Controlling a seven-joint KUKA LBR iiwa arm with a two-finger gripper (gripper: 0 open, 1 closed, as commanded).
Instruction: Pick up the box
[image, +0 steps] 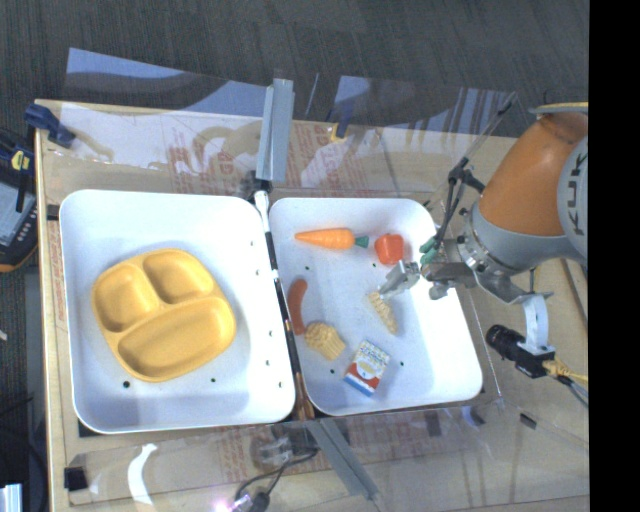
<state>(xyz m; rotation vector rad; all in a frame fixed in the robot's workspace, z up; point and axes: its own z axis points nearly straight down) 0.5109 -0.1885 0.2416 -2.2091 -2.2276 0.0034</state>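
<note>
1. Hovering over the right bin (455, 385), the pincer (400, 278) sits at that bin's upper middle, just above a small corn piece (383, 311); nothing is between its fingers, and I cannot tell whether they are apart or together.
2. The box (367, 367), a small carton in white, blue and red, lies flat near the bin's front edge, down and slightly left of the pincer in view, with the corn piece between them.
3. Its long axis runs diagonally, upper right to lower left, red end toward the front rim.
4. A biscuit-like piece (324, 340) lies just beside the box's left.
</note>
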